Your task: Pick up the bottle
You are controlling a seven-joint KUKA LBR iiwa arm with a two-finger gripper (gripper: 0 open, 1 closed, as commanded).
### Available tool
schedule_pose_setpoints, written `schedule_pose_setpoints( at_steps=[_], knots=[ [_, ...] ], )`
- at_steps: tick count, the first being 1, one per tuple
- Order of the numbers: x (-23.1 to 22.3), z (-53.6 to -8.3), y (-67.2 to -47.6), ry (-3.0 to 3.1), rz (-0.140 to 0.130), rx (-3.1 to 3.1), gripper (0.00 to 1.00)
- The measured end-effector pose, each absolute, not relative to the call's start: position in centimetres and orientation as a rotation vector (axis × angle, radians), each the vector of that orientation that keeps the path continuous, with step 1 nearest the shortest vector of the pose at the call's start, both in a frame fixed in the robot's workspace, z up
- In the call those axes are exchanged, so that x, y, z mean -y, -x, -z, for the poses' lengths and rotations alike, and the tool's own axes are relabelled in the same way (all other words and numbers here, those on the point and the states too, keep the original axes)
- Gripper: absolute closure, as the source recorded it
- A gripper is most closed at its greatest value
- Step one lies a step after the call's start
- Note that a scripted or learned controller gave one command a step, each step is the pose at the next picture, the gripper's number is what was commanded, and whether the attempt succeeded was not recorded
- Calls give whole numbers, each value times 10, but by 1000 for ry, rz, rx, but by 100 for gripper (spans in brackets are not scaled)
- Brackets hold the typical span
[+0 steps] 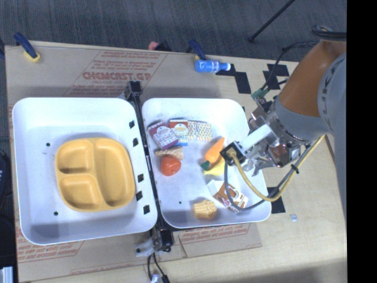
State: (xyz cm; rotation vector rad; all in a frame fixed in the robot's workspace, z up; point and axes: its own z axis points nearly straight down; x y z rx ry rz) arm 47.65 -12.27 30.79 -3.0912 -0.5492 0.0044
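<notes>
A small brown-and-white bottle [231, 197] seems to lie on its side near the front right corner of the right bin [194, 106]. My gripper [256, 161] hangs over that bin's right rim, a little above and to the right of the bottle. A yellow cable loops down from the wrist beside the bottle. I see nothing held in the gripper.
The right bin also holds an orange carrot [213, 148] on a yellow piece, a red tomato [171, 165], several flat packets [179, 131] and a waffle-like piece [205, 208]. The left bin [35, 114] bears a yellow divided tray [94, 173]. A blue clamp [209, 66] sits behind the bins.
</notes>
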Motion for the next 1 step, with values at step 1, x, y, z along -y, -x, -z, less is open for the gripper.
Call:
schedule_pose_setpoints(
  at_steps=[1],
  knots=[
    [124, -321, -476, 3123, -6, 326, 100]
  ],
)
